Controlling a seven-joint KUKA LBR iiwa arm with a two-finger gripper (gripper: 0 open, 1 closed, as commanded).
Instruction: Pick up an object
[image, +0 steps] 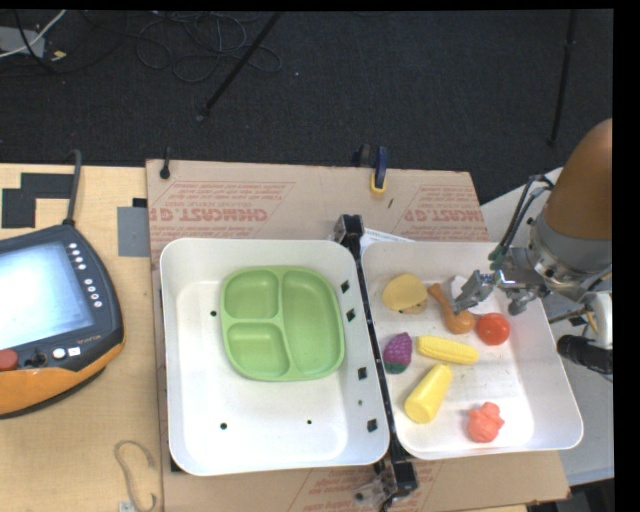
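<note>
The arm (585, 200) runs off the right edge, and the tool (478, 290) hides part of the brown toy (452, 312).

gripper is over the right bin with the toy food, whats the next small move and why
Probably a short, straight descent. The gripper hovers at the upper end of the brown drumstick-shaped toy, with nothing visibly between its fingers. The red tomato lies close on the right and the yellow corn cob just below, so drifting sideways risks nudging them rather than seating around one piece.
</note>
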